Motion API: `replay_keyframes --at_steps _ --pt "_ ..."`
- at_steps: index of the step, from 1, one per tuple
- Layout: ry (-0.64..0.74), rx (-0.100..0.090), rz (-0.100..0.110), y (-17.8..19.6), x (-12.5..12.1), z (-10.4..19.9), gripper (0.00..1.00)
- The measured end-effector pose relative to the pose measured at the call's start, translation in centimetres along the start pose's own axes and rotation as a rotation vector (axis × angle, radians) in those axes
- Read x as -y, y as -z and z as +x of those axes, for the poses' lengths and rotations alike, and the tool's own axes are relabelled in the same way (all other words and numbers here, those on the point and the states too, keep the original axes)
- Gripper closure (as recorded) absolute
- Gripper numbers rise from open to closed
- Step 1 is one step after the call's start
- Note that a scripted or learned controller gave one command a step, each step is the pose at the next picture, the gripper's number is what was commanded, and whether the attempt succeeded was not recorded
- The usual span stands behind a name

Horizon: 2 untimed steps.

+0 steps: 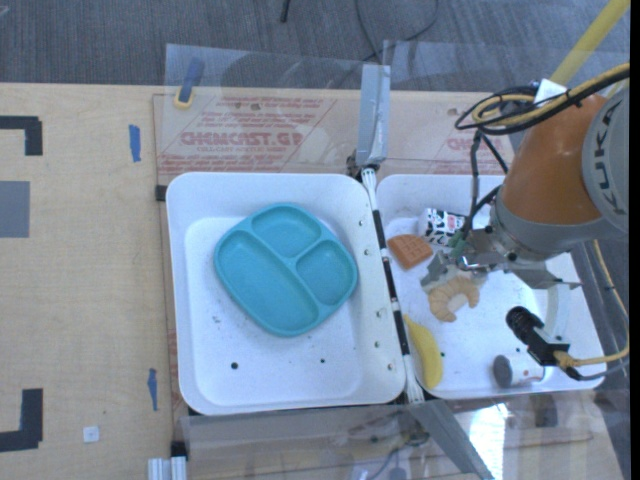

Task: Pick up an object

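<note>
Gripper [450, 264]: hung low over the right bin [468, 356], a little toward 10 o'clock from that bin's centre. Whether it was spread or pressed together could not be told.

Arm [555, 178]: reached in from 3 o'clock of the view. Its orange band and grey wrist bulked over the 1 o'clock part of the right bin. The wrist was turned downward and toward 9 o'clock, which put the gripper near the bin floor.

Tan biscuit-shaped piece [452, 297]: lay on the bin floor just at 6 o'clock of the gripper. Contact between the two could not be made out.

Orange ridged piece [408, 251]: lay flat just beside the gripper at 9 to 10 o'clock, close to the wall shared by the two bins.

Black-and-white patterned item [437, 225]: sat near the gripper at 11 o'clock, just beyond the orange ridged piece.

Yellow banana [429, 354]: lay at 7 o'clock of the gripper, lengthwise along the right bin's 9 o'clock wall and well apart from the gripper.

Small grey object [502, 371]: lay at 5 o'clock of the gripper, near the bin's 6 o'clock edge.

Blue divided plate [285, 268]: had three compartments and lay in the middle of the left bin [280, 373], at 9 o'clock of the gripper, across the shared wall.
</note>
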State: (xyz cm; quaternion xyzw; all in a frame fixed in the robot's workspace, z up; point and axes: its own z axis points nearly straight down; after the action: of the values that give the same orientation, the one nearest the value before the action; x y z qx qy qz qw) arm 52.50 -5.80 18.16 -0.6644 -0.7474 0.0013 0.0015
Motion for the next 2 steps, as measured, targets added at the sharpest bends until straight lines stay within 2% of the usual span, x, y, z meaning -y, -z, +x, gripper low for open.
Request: replay_keyframes --at_steps 1,2 --pt "0.080 0.001 -0.001 4.6 3.0 2.2 1.00" --pt "0.109 0.002 -0.002 6.6 4.0 2.8 1.00"
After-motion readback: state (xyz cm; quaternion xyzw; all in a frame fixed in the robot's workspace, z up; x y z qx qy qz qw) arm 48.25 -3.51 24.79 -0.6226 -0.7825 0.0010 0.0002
